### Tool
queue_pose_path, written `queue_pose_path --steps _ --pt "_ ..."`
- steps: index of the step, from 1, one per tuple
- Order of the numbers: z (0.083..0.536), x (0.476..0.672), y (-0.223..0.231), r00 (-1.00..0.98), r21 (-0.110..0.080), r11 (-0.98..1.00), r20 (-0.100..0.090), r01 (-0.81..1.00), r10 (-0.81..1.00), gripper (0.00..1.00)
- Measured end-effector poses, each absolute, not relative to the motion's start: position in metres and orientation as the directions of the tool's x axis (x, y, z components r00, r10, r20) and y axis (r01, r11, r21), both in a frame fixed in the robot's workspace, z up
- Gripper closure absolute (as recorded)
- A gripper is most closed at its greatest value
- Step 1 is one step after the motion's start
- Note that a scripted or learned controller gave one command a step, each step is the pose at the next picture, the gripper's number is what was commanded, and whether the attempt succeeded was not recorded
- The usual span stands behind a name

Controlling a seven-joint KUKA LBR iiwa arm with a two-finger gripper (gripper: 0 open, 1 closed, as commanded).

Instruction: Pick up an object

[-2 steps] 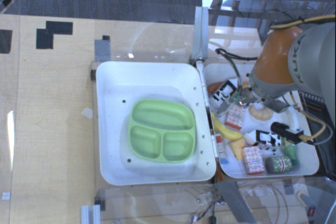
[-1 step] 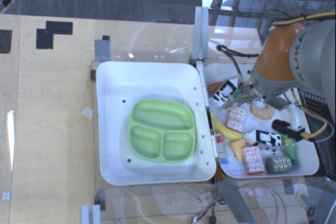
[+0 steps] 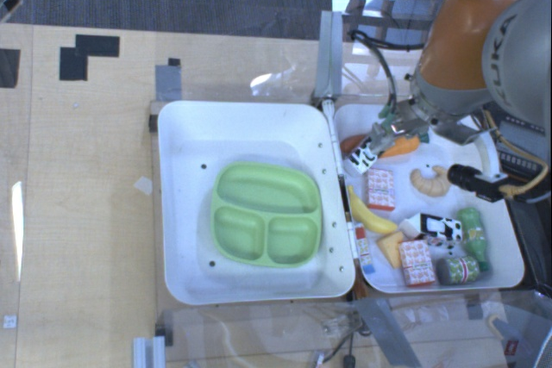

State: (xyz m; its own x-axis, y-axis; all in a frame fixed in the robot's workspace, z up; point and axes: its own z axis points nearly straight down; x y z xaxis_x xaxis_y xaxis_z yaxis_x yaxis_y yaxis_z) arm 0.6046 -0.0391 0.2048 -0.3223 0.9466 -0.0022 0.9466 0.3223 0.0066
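From above, my gripper (image 3: 390, 129) hangs over the upper left of the right shallow white plastic bin (image 3: 514, 271); whether it is clenched or released I cannot tell. Just beneath it lie a smooth orange carrot-shaped toy (image 3: 402, 148) and a small black-and-white spotted cow figure (image 3: 364, 158). Lower in that bin sit a curved yellow banana (image 3: 371, 216), a pale ridged croissant (image 3: 431, 179) and a pink printed carton (image 3: 380, 188). The left white bin (image 3: 181, 185) holds a glossy green three-compartment plate (image 3: 266, 214).
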Motion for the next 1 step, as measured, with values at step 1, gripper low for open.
queue_pose_path --steps 1 --pt "0.2043 0.6043 -0.0392 -0.322 0.006 0.322 -0.002 0.947 0.947 0.0"
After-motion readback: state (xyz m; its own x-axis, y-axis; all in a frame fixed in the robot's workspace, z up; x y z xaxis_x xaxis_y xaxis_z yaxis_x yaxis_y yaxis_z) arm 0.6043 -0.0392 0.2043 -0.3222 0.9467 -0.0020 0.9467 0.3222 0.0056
